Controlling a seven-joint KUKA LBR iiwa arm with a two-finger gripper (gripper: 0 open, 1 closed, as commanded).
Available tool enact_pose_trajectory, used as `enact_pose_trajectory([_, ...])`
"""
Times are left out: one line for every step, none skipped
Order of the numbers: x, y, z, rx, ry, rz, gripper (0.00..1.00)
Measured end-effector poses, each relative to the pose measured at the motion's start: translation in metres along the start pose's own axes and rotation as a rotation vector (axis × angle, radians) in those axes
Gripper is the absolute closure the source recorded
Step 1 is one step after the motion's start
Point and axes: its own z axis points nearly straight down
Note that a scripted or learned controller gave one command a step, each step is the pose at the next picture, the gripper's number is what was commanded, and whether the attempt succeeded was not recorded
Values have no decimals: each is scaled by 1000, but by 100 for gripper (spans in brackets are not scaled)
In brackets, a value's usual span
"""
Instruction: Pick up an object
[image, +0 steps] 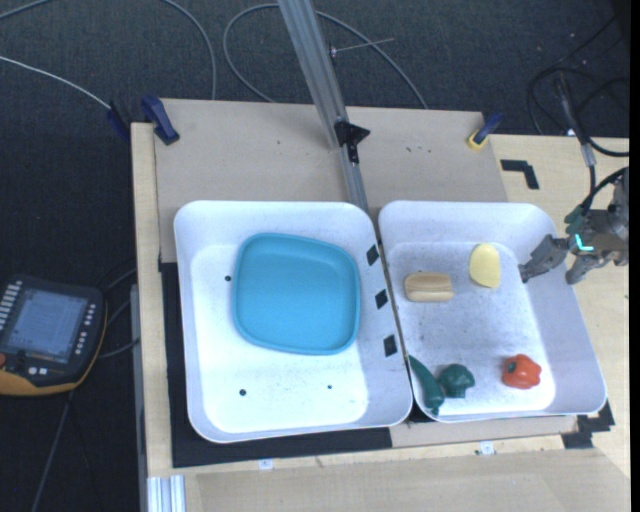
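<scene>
Gripper (562, 262): at the right edge of the right bin, over its rim, two dark fingers spread apart, nothing between them.
Right bin (560, 330): white, shallow, speckled with dark dots, holding four small things.
Yellow lemon-like toy (485, 266): nearest the gripper, near the top of the right bin, well apart from the fingers.
Tan bread roll toy (428, 287): just left of the yellow toy, not touching it.
Red pepper toy (520, 371): low in the right bin, toward its right side.
Green toy vegetable (444, 382): low in the right bin, by its left wall.
Left bin (200, 330): white, beside the right bin.
Blue plate (297, 293): square with round corners, lying flat in the left bin.
Handheld screen box (45, 333): on the dark floor, far left.
</scene>
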Motion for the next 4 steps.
enact_pose_trajectory([0, 0, 0, 0, 0, 0, 0])
enact_pose_trajectory([-4, -4, 43, 4, 1, 0, 0])
enact_pose_trajectory([-7, -4, 85, 4, 1, 0, 0])
enact_pose_trajectory([-15, -11, 139, 5, 1, 1, 0])
